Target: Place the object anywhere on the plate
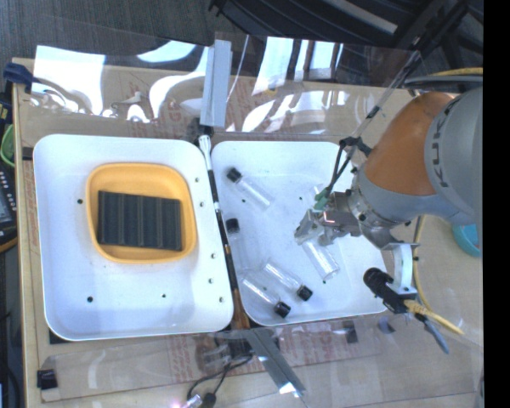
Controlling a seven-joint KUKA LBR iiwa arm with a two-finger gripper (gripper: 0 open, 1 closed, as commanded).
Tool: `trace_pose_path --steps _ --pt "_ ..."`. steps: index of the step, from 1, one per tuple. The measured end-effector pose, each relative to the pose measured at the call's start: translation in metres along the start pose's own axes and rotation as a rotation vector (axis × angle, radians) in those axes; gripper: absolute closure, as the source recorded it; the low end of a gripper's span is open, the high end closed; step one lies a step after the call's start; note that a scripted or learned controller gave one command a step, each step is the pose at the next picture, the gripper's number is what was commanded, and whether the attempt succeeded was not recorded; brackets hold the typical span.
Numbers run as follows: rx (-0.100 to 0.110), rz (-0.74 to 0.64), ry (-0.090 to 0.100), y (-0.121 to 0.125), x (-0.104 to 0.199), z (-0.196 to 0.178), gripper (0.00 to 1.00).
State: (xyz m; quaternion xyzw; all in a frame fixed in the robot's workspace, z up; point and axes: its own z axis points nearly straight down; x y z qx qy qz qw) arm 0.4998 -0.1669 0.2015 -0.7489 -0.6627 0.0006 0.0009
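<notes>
Right bin: vial (clear) under tool, axis diagonal.

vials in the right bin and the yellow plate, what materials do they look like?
Vials: clear glass or clear plastic, unclear which; the white bin floor shows through them, and their caps look like matte black plastic. Plate: glossy yellow-orange plastic, going by the soft sheen on its rim; its dark ribbed insert looks matte, maybe rubber or plastic.
</notes>
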Motion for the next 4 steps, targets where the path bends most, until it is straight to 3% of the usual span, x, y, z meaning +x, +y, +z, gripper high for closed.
trace_pose_path --steps 1,2,3,4 --pt "0.005 -0.290 0.002 -0.031 0.060 0.020 1.00" --pt "0.001 -0.389 0.000 -0.010 0.117 -0.013 1.00" --pt "0.001 -0.526 -0.001 0.035 0.157 0.011 1.00" --pt "0.000 -0.526 -0.001 0.035 0.157 0.011 0.00"
